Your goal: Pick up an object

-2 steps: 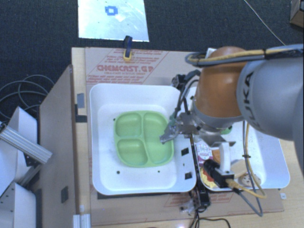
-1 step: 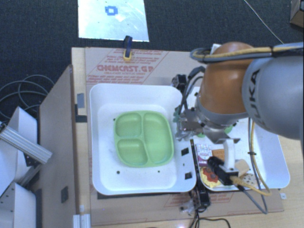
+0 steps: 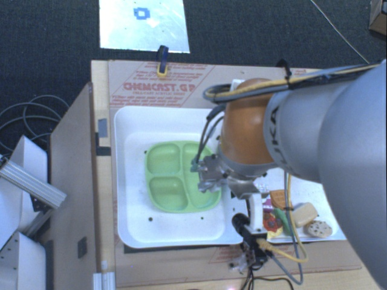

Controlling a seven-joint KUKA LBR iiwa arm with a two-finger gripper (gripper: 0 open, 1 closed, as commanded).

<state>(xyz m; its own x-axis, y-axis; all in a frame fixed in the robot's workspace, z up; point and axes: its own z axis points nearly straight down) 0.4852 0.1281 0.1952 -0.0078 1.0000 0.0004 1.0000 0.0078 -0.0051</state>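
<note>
A light green divided plate [image 3: 172,177] lies in the left white bin [image 3: 130,156]. My gripper [image 3: 207,179] hangs low over the plate's right edge, by the wall between the two bins. The grey arm with its orange band [image 3: 245,128] hides most of the right bin. At that bin's lower right lie small items: a chocolate-chip cookie [image 3: 318,228], a beige block [image 3: 303,212], an orange cracker [image 3: 278,198], a green stick [image 3: 283,218] and a red piece [image 3: 272,223]. Nothing shows in the gripper's grasp.
A cardboard sheet [image 3: 160,86] lies under the bins, with a yellow-and-blue clamp [image 3: 162,61] at its far edge. A white paper with a blue mark [image 3: 142,16] is on the dark floor beyond. Cables [image 3: 266,255] trail at the front.
</note>
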